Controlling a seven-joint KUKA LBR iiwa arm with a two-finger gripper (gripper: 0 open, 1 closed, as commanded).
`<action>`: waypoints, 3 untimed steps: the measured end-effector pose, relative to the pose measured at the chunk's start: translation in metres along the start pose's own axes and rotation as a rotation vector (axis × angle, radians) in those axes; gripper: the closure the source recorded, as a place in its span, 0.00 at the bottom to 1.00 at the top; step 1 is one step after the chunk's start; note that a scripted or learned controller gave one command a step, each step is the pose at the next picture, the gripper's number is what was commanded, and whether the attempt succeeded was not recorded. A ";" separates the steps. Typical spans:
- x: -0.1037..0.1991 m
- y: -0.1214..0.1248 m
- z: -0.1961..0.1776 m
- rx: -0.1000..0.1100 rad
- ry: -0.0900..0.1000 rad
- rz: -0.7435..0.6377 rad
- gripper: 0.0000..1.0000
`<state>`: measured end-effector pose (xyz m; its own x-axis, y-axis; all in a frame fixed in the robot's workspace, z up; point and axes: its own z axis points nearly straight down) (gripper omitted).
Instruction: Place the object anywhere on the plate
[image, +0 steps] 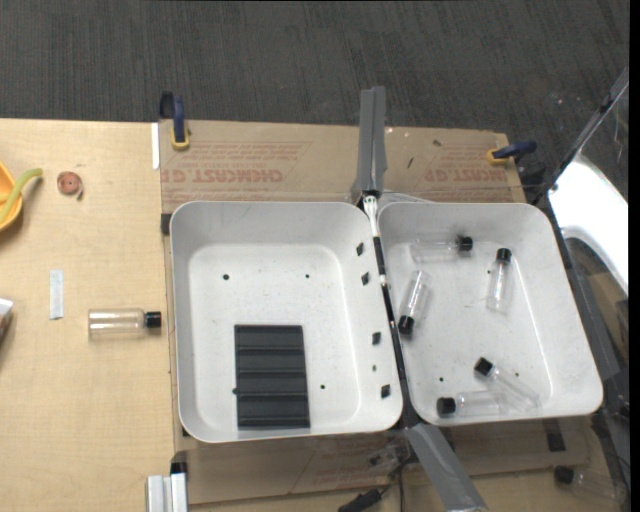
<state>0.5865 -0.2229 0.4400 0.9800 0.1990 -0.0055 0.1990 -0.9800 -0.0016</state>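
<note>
Black ribbed plate (270, 377) flat in near part of left bin (182, 300). Clear black-capped vials (412, 300) scattered across right bin (568, 300), well apart from plate. Another vial (120, 320) on counter (100, 420), left.

Bright, even overhead light, soft shadows, sharp focus, slight grain.

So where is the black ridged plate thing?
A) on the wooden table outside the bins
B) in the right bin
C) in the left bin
C: the black ridged plate lies flat on the floor of the left bin, near its front wall, while the right bin holds the clear bottles.
</note>
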 end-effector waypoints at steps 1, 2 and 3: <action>0.068 -0.013 0.001 0.000 0.001 -0.013 0.00; 0.002 0.000 0.000 0.000 0.000 -0.001 0.00; 0.074 -0.022 0.030 0.000 0.002 -0.001 0.00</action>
<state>0.6543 -0.1868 0.4100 0.9798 0.1998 -0.0039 0.1998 -0.9798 -0.0016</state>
